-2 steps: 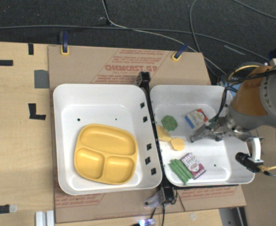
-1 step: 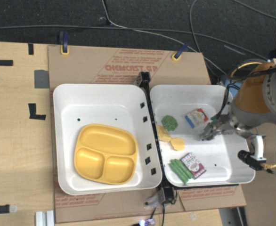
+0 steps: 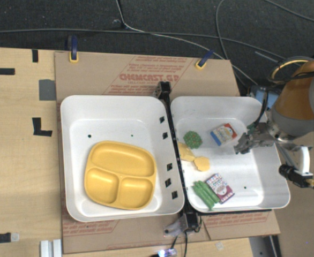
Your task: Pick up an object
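Note:
In the right bin (image 3: pixel 253 197) lie a green round object (image 3: pixel 192 139), a small white, red and blue packet (image 3: pixel 224 133), two pale yellow pieces (image 3: pixel 193 158), a green ridged strip (image 3: pixel 203 195) and a pink-and-white packet (image 3: pixel 219 188). My gripper (image 3: pixel 244 145) hangs low over the bin's right side, just right of the white, red and blue packet. Nothing shows between its fingers. The grey arm with its orange band (image 3: pixel 296 98) reaches in from the right.
The left bin (image 3: pixel 71 116) holds a yellow three-compartment tray (image 3: pixel 120 174). A black divider clip line (image 3: pixel 170 149) runs between the bins. Cables (image 3: pixel 146 31) cross the dark surface behind the cardboard sheet.

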You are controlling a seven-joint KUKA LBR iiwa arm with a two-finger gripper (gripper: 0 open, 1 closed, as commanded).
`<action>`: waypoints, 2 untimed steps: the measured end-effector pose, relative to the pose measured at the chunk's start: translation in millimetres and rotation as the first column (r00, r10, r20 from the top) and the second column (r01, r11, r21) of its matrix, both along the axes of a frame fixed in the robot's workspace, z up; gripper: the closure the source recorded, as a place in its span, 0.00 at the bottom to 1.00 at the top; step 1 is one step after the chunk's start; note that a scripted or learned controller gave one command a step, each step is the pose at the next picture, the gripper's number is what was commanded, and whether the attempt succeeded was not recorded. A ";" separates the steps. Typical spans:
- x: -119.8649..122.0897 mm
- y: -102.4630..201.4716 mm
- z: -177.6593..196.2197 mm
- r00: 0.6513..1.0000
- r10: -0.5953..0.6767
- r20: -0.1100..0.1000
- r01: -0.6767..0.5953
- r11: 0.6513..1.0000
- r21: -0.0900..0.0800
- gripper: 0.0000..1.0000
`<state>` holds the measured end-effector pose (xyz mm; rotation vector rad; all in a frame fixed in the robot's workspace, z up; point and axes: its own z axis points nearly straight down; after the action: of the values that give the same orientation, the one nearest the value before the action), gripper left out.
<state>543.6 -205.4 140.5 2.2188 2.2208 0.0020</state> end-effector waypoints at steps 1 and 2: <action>-4.4 0.8 61.9 1.000 0.000 0.002 0.000 1.000 -0.001 1.00; -3.0 -6.8 107.6 1.000 0.000 0.001 0.000 1.000 -0.001 1.00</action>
<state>540.6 -212.2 248.1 2.2179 2.2190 0.0019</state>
